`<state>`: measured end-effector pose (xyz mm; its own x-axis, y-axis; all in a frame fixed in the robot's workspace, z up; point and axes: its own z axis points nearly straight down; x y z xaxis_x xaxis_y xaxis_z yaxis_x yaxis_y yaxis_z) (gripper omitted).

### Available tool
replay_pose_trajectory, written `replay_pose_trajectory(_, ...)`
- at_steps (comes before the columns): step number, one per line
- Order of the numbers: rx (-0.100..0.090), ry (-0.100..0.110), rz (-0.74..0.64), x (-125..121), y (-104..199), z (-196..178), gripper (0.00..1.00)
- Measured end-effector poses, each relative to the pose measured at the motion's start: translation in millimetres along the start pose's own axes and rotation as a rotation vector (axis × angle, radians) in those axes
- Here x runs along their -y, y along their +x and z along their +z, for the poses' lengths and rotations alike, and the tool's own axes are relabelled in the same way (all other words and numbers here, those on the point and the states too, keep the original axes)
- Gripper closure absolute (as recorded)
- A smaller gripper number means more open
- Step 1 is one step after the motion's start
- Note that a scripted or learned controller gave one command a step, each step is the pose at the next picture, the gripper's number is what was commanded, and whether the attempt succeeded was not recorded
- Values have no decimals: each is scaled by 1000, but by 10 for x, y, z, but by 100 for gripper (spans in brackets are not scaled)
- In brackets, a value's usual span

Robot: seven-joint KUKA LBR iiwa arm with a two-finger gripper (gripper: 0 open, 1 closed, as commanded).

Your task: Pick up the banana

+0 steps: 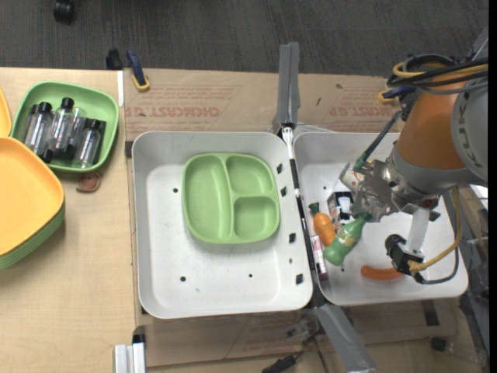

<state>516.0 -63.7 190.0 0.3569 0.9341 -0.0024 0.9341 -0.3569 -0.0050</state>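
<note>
Where cardboard lies, mirrored "CHEMCAST GP".

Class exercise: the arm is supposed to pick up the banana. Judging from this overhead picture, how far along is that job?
Done: the arm has reached over the right bin, where a green bottle and carrot lie. In hand: nothing visibly gripped; the gripper sits above the clutter. Left: I cannot pick out the banana, so locating, grasping and lifting remain.

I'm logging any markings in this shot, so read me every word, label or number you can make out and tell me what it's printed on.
"CHEMCAST GP", red print seen upside down, on the brown cardboard sheet behind the left bin.
Red print on the cardboard behind the right bin: the same kind of text, cut off, not fully readable.
Labels on the small bottles in the green tray: too small to read.
</note>
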Motion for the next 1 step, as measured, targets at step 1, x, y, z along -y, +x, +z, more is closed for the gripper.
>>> replay_pose_trajectory(1,0,0,169,-265,-878,287,100)
